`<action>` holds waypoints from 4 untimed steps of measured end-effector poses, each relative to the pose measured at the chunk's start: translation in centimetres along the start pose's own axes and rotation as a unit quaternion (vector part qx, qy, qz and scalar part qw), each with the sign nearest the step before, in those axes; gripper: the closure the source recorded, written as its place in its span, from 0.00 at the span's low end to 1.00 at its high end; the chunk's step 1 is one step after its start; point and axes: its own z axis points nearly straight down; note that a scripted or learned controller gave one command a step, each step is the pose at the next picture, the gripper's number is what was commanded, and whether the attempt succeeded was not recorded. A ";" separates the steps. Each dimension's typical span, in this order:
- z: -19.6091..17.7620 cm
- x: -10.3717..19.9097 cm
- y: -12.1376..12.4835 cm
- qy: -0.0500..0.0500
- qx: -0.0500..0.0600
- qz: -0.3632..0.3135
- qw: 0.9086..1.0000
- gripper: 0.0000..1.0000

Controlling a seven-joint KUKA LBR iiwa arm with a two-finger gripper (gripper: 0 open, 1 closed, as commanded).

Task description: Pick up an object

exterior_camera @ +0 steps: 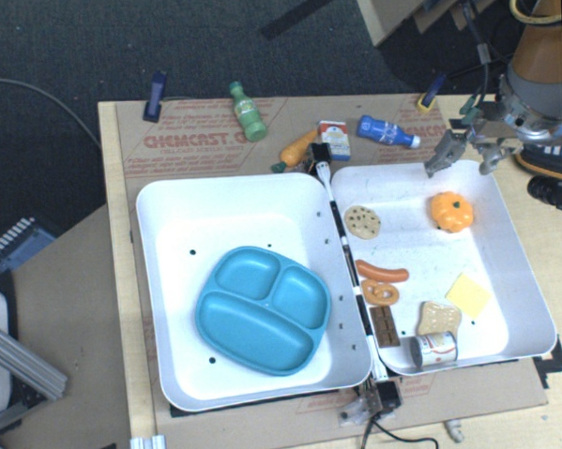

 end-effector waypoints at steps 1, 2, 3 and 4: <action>9.0 -6.4 1.1 0.000 0.002 0.001 1.000 0.00; 15.6 -5.2 1.3 0.001 0.002 0.000 1.000 0.00; 14.5 -5.2 1.4 -0.001 -0.001 -0.001 1.000 1.00; 15.6 1.7 2.2 0.001 0.002 -0.001 1.000 1.00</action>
